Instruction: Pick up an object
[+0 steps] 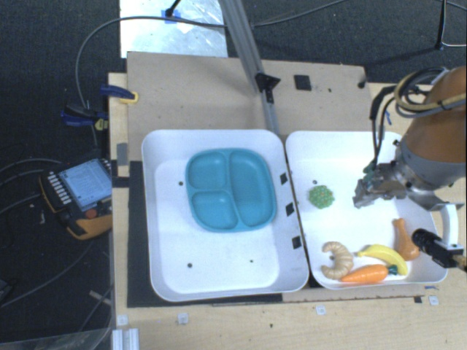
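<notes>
Dark carpet rings your tabletop [321, 79]; the hand [368, 192], grip state unreadable, hangs just right of the green piece [320, 196], so a straight descent may miss.

A divided plate [231, 189] lies in the left bin [164, 268]; food items in the right bin [328, 155].
</notes>
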You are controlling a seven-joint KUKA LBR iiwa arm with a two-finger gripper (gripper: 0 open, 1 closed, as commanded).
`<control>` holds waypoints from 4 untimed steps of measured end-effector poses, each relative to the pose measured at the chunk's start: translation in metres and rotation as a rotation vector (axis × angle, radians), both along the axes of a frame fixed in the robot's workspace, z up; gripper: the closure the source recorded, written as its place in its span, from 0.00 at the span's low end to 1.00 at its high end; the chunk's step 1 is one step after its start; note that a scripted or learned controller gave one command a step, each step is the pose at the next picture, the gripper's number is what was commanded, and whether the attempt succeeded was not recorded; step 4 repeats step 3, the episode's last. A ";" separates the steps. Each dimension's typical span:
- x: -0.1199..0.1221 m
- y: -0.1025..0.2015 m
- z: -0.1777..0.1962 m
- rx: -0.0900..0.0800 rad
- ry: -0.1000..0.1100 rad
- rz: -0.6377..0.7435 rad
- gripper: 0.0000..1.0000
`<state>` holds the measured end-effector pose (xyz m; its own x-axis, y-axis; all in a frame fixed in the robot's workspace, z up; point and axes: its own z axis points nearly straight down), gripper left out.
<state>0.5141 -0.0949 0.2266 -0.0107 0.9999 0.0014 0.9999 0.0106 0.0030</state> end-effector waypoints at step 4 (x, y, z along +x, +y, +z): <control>0.034 0.167 -0.001 0.000 0.000 0.000 1.00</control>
